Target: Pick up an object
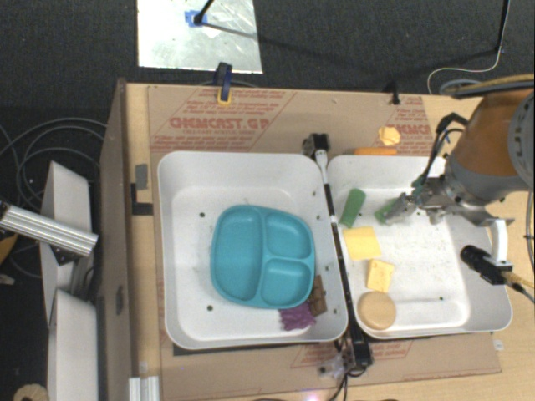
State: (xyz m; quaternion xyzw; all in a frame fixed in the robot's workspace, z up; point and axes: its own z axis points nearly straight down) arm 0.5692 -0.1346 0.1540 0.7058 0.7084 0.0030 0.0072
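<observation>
camera view | gripper (399,210) low in right bin (485,307), cannot tell jaw state | green stick (352,207) near right bin's left wall: smooth, rounded ends, long axis runs top-right to bottom-left | second green piece (386,213) at fingertips, contact unclear | yellow blocks (363,243), tan disc (377,310) below | left bin (180,174): teal tray (262,256)

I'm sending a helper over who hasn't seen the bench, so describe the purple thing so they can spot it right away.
Look in the left white bin, which holds a blue divided plate. At the plate's near right corner, by the bin's front wall, lies the small purple object. It is crumpled and touches a brown piece; nothing else there is purple.
</observation>
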